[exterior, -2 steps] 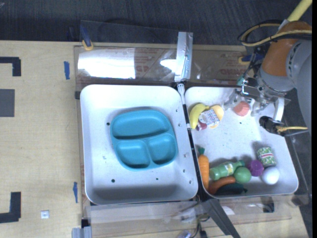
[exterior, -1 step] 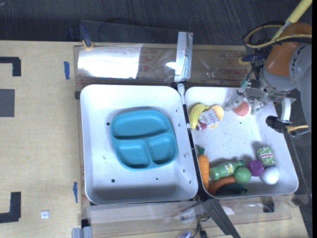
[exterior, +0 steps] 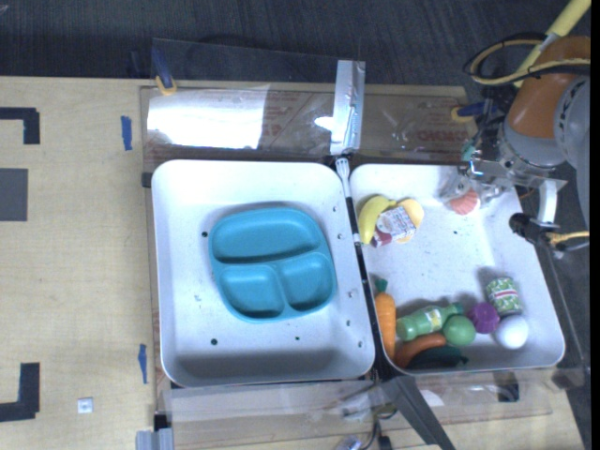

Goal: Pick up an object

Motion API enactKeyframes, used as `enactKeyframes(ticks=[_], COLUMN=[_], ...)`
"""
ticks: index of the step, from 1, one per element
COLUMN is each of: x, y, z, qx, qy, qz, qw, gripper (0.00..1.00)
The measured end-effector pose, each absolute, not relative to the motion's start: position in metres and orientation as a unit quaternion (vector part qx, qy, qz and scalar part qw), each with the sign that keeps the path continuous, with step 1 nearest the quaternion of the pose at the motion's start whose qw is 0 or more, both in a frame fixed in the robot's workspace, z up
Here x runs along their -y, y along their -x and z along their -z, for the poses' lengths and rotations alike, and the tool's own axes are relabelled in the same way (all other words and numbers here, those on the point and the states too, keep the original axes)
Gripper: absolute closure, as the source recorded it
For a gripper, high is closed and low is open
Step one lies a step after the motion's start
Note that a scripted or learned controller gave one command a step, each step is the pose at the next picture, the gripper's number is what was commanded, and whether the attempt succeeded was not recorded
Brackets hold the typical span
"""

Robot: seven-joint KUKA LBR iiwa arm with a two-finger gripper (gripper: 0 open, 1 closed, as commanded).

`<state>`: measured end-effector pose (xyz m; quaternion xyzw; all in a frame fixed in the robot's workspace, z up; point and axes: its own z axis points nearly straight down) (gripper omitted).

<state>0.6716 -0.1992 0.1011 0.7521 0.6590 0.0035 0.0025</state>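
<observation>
Small pinkish-red rounded object [exterior: 462, 202] lies in the far corner of the right white bin [exterior: 534, 279], just beside the tool [exterior: 476, 178]; contact between them cannot be made out. Tool state: cannot tell, tip too blurred and small. Grey arm with orange band [exterior: 539, 111] comes in over the bin's far right corner.

Same bin, far left: yellow toy banana [exterior: 372, 216] touching a crumpled white packet with red print [exterior: 400, 221]. Near edge: orange toy carrot [exterior: 384, 319], green bottle-shaped toy [exterior: 422, 322], green ball [exterior: 458, 330], purple round piece [exterior: 485, 316], green-and-white striped can [exterior: 503, 294], white egg-shaped piece [exterior: 512, 332], clustered together.

Left white bin [exterior: 178, 279] holds a blue three-compartment plastic tray [exterior: 272, 261], centred. Both bins sit on the light wooden worktop [exterior: 66, 279].
</observation>
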Motion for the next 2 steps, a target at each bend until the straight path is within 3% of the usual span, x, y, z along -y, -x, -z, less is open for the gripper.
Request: enactKeyframes(ticks=[1,2], x=[0.157,0.112], y=[-0.668,-0.669], z=[-0.129,-0.196], qx=[-0.687,-0.715], qy=[-0.727,-0.699], qz=[-0.0009,-0.0025], qw=[0.0,0.003], gripper=[1.0,1.0])
